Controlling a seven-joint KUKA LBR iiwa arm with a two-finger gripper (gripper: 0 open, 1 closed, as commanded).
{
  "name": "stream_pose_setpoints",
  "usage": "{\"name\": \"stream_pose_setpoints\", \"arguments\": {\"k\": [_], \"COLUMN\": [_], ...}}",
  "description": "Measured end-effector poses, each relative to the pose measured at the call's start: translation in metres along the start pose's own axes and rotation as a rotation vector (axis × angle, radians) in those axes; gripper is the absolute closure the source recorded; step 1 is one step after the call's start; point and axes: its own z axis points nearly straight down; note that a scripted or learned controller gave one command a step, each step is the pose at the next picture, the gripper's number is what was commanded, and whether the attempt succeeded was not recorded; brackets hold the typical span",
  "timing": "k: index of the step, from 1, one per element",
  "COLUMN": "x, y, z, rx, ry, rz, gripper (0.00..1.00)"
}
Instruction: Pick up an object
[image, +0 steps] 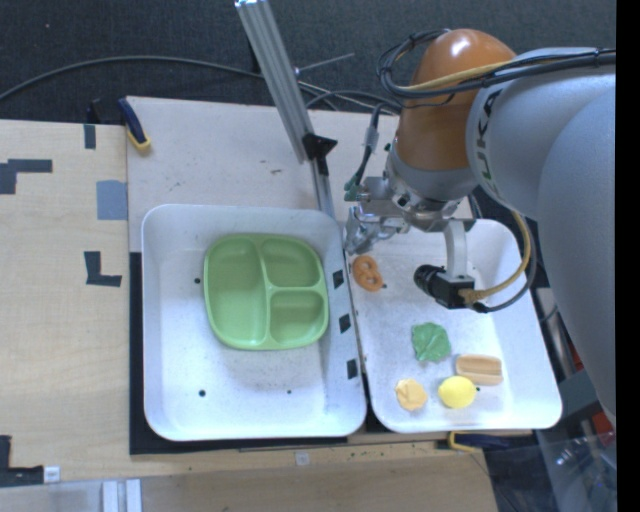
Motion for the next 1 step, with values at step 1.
{"name": "stream_pose_setpoints", "arguments": {"k": [1], "x": [0.0574], "y": [0.0021], "z": [0.0026], "rx": [0.000], "ry": [0.000], "rz": [0.000], "gripper": [1.00]}}
